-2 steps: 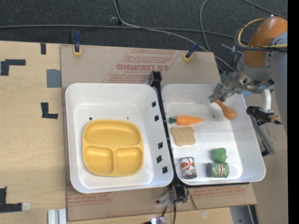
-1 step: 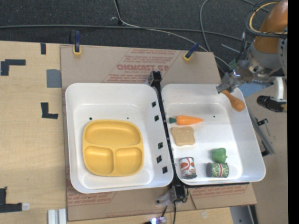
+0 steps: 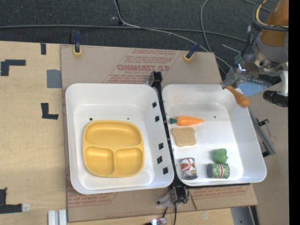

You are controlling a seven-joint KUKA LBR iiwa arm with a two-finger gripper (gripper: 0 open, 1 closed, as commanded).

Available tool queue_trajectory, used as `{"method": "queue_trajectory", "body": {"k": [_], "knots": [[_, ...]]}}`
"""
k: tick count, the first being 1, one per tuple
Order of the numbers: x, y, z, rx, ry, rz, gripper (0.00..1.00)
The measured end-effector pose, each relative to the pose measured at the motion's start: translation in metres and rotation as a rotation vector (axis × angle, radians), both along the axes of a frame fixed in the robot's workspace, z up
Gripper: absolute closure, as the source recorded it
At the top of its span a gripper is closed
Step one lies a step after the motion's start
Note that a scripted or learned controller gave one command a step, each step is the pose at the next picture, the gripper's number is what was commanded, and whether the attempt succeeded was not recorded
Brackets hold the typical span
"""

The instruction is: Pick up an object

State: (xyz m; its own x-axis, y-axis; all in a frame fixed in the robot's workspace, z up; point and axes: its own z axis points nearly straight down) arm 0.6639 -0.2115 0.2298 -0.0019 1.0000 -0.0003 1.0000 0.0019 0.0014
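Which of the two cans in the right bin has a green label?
The can nearer the bin's right wall, below the green pepper; the other can is red and white.

— Where do we see our arm (image 3: 272,22)?

— At the upper right of the camera view. Its orange band sits at the very top, with the grey wrist just beneath it.

— And our gripper (image 3: 234,86)?

— Below and left of the wrist, reaching down toward the left at a slant, with a blue patch showing beside it on the wrist assembly.

— Can we read its state?

— No. That part is too small and cluttered for us to judge.
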Motion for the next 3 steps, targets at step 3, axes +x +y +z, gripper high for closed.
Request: {"method": "queue_trajectory", "body": {"k": [3], "knots": [[-0.017, 0.156, -0.009, 0.002, 0.006, 0.004, 1.00]]}}
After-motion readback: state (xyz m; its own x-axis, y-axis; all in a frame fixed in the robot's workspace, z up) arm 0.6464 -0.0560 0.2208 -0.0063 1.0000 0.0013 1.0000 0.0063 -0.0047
